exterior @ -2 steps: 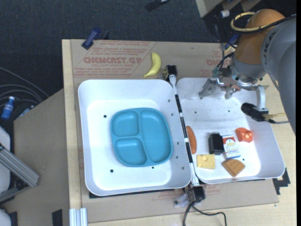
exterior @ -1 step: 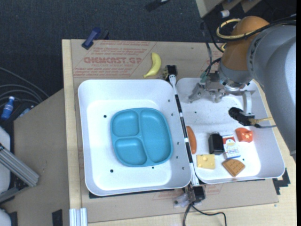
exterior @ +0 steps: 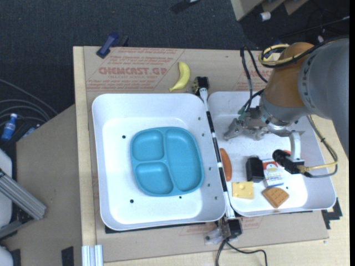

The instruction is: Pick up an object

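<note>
My gripper (exterior: 244,133) hangs low over the back part of the right bin (exterior: 316,195), with its metal fingers spread and nothing between them. In front of it lie an orange-red sausage (exterior: 226,164) by the bin's left wall, a black block (exterior: 254,169), a small white and red packet (exterior: 273,174), a yellow cheese piece (exterior: 242,190) and a brown cracker (exterior: 275,196). None of them touches the gripper. The grey arm with its orange band (exterior: 285,76) comes in from the upper right.
The left bin (exterior: 111,204) holds a blue divided plate (exterior: 166,160). A yellow banana (exterior: 180,76) lies on the bench behind the bins, and a blue object (exterior: 108,45) sits at the bench's back left corner.
</note>
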`<state>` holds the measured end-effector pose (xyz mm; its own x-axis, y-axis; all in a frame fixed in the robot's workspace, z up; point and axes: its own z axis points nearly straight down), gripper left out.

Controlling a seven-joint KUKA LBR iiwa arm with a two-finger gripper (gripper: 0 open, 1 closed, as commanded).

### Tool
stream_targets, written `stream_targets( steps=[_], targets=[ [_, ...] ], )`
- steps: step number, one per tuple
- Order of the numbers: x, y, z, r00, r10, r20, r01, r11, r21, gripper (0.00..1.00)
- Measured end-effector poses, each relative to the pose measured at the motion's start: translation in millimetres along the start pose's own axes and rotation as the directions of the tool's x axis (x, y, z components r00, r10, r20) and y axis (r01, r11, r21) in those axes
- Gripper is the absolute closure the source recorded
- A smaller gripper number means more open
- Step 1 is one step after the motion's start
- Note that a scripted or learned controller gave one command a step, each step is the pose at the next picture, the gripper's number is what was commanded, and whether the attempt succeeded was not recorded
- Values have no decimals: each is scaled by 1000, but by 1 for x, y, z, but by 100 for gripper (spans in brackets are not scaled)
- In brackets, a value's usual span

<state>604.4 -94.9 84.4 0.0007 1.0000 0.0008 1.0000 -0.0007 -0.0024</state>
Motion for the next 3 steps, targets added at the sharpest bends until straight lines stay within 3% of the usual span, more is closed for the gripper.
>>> stream_targets(
  steps=[1, 2, 3],
  targets=[
    [2, 47, -1, 1000, -1, 1, 1, 1000, -3, 0],
    [2, 48, -11, 1000, -1, 1, 1, 1000, -5, 100],
    [2, 48, -11, 1000, -1, 1, 1, 1000, -5, 0]
  ],
)
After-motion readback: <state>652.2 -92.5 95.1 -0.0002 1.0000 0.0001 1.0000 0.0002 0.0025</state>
